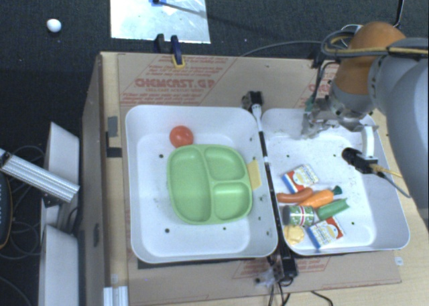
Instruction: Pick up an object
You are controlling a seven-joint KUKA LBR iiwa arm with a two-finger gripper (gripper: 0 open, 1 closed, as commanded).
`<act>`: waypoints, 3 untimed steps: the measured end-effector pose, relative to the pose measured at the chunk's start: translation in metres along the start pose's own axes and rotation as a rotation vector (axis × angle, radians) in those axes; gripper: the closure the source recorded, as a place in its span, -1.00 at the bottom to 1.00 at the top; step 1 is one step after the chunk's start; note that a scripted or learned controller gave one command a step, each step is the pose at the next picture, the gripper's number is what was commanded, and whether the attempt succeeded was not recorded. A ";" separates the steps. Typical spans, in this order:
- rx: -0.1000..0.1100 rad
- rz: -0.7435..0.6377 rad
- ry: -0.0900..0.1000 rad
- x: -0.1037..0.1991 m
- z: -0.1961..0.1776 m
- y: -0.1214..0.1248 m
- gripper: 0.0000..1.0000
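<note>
Left bin (144, 184): green divided tray (208, 183) and red ball (181, 136). Right bin (389, 217): carrot (318, 198), green bottle (315, 213), apparently small cartons (300, 177). Gripper (314, 126) at far edge; grip state cannot be told.

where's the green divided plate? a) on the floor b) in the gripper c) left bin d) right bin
c: the green plate lies flat in the left bin, beside a red ball, while the gripper is over the right bin.
</note>
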State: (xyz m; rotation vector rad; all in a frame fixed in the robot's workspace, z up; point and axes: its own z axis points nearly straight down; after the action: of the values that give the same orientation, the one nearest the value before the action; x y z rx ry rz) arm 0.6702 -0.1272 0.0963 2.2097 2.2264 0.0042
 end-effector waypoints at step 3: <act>-0.010 -0.008 -0.002 0.000 -0.034 0.003 1.00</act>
State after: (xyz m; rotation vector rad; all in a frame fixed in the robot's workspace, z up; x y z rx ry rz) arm 0.6733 -0.1275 0.1300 2.1949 2.2291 0.0121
